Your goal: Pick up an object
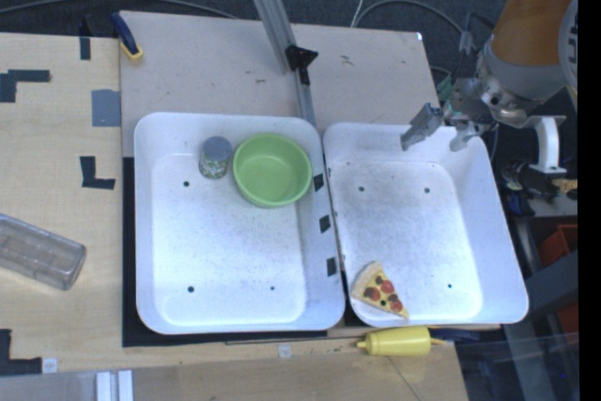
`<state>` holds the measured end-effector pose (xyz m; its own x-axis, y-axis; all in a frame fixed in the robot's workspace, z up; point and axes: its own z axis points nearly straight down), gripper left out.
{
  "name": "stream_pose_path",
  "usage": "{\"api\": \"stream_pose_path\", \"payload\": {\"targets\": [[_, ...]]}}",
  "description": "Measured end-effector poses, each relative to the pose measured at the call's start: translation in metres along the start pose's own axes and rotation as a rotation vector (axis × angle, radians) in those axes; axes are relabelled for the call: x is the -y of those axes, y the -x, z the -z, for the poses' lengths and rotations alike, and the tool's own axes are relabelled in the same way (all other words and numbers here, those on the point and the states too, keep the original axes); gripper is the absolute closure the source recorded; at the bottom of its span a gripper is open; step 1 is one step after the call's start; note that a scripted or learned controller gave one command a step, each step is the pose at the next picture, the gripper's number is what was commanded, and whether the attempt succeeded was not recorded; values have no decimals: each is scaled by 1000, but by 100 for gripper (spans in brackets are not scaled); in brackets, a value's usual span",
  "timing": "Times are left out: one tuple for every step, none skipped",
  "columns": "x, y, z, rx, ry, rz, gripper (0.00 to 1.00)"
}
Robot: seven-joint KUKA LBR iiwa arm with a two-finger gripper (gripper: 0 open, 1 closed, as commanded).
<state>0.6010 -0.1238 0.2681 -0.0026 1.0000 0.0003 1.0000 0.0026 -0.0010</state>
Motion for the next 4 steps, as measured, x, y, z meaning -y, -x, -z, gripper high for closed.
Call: {"api": "stream_pose_path", "payload": {"targets": [[0, 0, 0, 0, 0, 0, 0], [10, -5, -54, 0, -6, -1, 0], [8, -5, -98, 1, -5, -1, 0], [0, -7, -157, 1, -5, 0, 0]]}}
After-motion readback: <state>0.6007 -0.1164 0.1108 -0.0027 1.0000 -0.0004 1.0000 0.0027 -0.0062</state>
